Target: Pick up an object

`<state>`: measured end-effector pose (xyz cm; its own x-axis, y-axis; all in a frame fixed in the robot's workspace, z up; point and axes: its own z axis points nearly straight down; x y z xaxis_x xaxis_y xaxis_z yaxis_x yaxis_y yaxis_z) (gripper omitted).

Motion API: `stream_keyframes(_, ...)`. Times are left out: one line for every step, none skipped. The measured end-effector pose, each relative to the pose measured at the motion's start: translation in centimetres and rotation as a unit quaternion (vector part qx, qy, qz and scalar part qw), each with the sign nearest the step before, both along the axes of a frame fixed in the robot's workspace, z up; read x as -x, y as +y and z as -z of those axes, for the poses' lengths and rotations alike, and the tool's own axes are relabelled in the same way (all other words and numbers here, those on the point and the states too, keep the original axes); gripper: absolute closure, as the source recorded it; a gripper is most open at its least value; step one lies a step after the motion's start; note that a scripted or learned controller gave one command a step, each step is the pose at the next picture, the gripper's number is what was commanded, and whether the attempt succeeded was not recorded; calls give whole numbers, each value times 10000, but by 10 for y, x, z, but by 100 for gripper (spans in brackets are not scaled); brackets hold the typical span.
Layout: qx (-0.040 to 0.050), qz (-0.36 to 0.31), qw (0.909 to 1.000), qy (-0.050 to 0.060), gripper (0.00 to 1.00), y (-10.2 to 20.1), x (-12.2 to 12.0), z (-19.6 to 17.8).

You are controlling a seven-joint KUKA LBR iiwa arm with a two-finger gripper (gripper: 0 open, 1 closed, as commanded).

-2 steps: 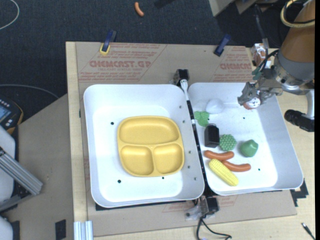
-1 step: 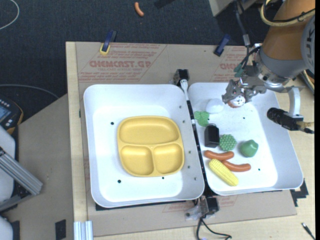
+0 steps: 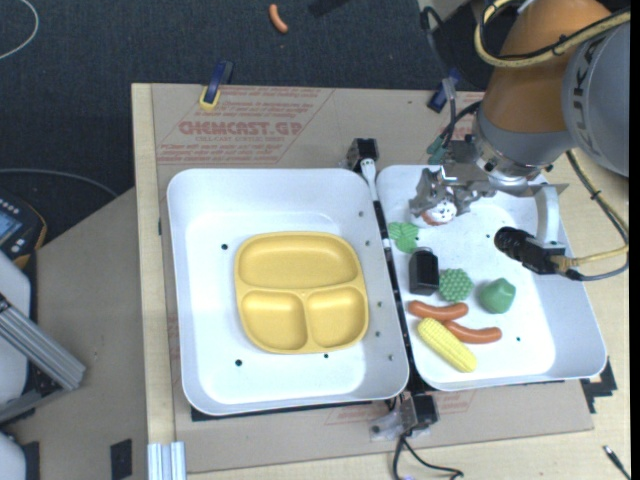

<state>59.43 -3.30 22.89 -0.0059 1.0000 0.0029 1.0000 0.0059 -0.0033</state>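
Note:
My gripper (image 3: 443,196) hangs over the far left part of the right bin (image 3: 560,353). Right beneath it is a small white and red object (image 3: 438,213); whether it is gripped I cannot tell. Nearer in the same bin lie a green leafy piece (image 3: 403,236), a black block (image 3: 425,270), a bumpy green broccoli-like piece (image 3: 456,285), a green pepper (image 3: 497,294), two orange sausages (image 3: 438,310) (image 3: 476,334) and a yellow corn cob (image 3: 446,345).
The left bin (image 3: 200,268) holds a yellow divided plate (image 3: 298,290). A black cylinder with a cable (image 3: 522,248) sticks out of the arm over the right bin's middle. The arm's grey and orange body (image 3: 540,78) covers the far right corner.

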Motion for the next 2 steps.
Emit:
stream_keyframes(10,5,10000,-25,100,51,-2,-7)
stream_keyframes(13,12,10000,-27,100,75,-9,-5)
